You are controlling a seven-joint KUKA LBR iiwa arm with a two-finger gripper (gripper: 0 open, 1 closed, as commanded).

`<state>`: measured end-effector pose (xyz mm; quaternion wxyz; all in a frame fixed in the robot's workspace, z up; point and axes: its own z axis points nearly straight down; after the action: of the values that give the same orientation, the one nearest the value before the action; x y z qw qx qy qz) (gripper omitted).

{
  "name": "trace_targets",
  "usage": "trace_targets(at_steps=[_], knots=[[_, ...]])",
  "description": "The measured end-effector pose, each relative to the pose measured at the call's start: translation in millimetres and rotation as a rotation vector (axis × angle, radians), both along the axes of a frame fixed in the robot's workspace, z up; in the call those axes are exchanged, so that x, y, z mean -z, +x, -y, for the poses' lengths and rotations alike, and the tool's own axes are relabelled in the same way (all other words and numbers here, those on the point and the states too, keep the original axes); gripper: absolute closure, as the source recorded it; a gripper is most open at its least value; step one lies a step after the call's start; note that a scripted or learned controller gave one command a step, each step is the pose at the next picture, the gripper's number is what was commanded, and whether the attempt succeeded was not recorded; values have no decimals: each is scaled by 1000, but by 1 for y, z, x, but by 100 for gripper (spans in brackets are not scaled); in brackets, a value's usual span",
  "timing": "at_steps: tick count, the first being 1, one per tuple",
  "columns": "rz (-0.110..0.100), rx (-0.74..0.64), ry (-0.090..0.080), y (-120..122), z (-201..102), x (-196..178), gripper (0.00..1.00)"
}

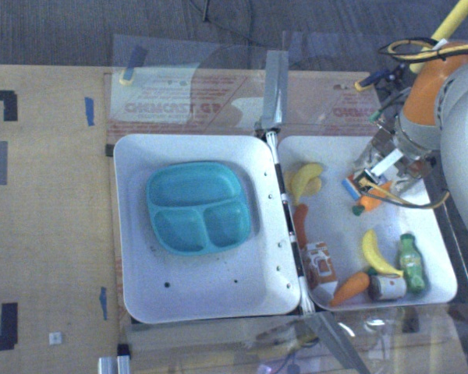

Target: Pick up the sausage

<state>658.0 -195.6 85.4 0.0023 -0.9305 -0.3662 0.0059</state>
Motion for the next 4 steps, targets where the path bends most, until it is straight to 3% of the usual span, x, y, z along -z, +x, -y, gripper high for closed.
trace_targets(at_steps=[1, 2, 3, 4], knots=[[12, -302, 3, -13, -25, -53, 0], [16, -470, 3, -23, -16, -1, 0], [12, -446, 5, -45, -20, -22, 0], [16, -571, 3, -24, 4, -1, 0]])
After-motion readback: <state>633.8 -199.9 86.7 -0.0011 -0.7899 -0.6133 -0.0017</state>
